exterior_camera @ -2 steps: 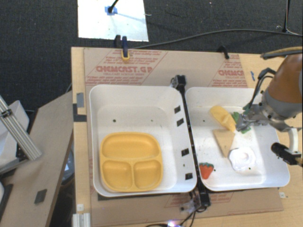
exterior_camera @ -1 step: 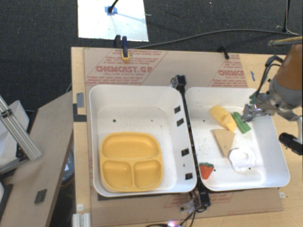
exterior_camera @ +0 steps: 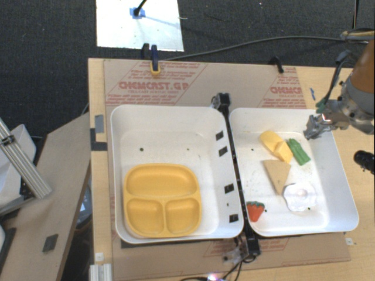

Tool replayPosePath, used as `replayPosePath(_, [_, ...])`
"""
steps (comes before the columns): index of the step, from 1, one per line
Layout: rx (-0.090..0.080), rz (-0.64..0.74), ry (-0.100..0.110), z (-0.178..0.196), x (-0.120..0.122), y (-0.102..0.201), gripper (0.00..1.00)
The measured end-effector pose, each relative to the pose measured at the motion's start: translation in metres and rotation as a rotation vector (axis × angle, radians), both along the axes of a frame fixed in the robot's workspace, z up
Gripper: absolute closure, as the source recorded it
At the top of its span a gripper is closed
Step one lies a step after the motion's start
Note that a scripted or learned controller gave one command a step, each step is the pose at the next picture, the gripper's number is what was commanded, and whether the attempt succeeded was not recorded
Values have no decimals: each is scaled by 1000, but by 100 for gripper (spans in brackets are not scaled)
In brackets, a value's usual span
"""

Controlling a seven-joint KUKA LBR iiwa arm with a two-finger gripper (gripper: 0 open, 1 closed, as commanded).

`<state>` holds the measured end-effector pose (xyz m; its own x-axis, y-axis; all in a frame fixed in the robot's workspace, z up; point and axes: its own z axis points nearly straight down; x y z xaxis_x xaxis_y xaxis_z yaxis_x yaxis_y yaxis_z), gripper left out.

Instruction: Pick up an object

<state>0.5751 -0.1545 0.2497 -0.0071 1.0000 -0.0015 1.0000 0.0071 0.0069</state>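
The right bin [exterior_camera: 340, 174] holds several small items. A yellow chunk [exterior_camera: 275, 144] lies beside a green stick [exterior_camera: 299, 151]. Below them sits a tan wedge [exterior_camera: 276, 175], then a white round piece [exterior_camera: 299, 198]. A red strawberry [exterior_camera: 255, 211] rests at the bin's front left corner. My gripper [exterior_camera: 315, 126] hangs over the bin's far right part, just up and right of the green stick and apart from it. Nothing shows in its grasp.
The left bin [exterior_camera: 170, 127] carries a yellow three-compartment tray [exterior_camera: 163, 201] in its front half. A black divider strip [exterior_camera: 231, 168] runs between the bins. A cable [exterior_camera: 258, 43] crosses the board behind them, and a clamp [exterior_camera: 154, 57] sits at the back edge.
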Motion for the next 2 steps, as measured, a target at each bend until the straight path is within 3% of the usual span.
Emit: replayPosePath(2, [2, 1, 5, 5, -2, 94, 100])
